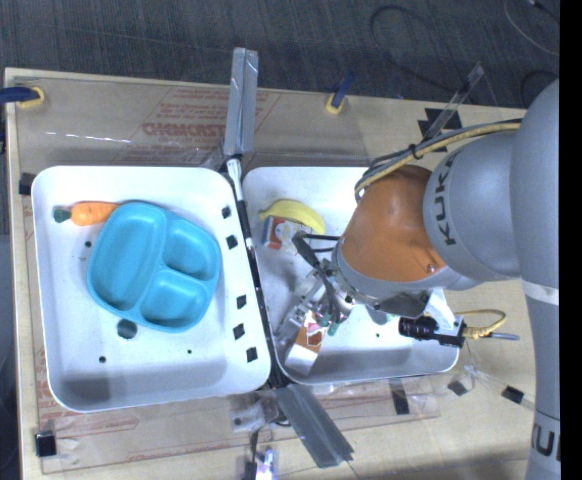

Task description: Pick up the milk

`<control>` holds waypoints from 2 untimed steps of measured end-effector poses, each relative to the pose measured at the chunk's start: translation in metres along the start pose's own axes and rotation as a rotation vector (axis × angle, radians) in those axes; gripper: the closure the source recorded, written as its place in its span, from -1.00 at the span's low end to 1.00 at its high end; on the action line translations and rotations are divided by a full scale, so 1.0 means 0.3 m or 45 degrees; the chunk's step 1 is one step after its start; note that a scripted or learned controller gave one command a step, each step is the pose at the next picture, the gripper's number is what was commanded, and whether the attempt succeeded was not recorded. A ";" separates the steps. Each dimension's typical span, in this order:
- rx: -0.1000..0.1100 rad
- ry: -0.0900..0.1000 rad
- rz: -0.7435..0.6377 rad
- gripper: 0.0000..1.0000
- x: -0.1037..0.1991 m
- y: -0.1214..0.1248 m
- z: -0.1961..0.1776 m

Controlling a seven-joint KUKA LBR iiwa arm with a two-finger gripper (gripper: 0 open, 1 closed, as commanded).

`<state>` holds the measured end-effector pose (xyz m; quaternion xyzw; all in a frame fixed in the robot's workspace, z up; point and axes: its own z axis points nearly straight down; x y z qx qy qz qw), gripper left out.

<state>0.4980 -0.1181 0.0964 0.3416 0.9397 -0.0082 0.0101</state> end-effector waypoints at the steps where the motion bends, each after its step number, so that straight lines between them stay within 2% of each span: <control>1: -0.005 0.017 -0.006 1.00 0.011 0.013 -0.020; 2: -0.005 0.037 0.216 1.00 0.046 -0.041 -0.298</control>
